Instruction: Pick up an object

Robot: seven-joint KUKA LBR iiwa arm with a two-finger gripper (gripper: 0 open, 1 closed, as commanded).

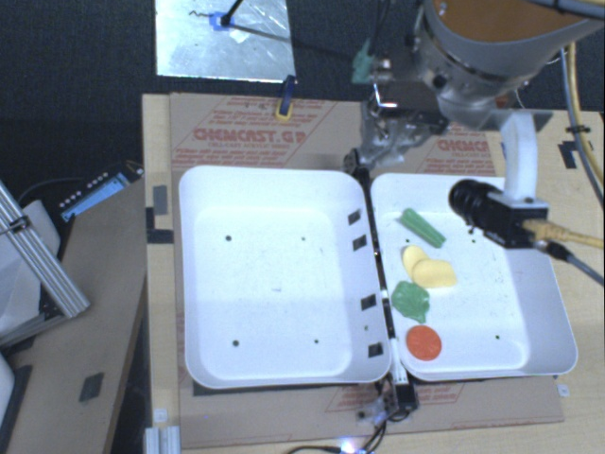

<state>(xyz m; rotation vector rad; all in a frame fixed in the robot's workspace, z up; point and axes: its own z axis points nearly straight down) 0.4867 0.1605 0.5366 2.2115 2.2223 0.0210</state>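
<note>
The right white bin point(539, 301) holds several small items near its left side. A green oblong block point(422, 227) lies furthest back. In front of it is a yellow piece point(434, 273) with a smaller yellow bit point(412, 255) touching it, then a green leafy-shaped piece point(410, 300), then a red-orange disc point(424, 342) nearest the front. My gripper point(376, 151) hangs at the back edge where the two bins meet, behind and left of the green block. It is raised and apart from all the items.
The left white bin point(269, 272) sits beside the right one on a cardboard sheet. A black cylinder on a white bracket point(490, 210) juts over the right bin's back. A metal plate point(224, 25) lies beyond the bins, and yellow cables run along the right.
</note>
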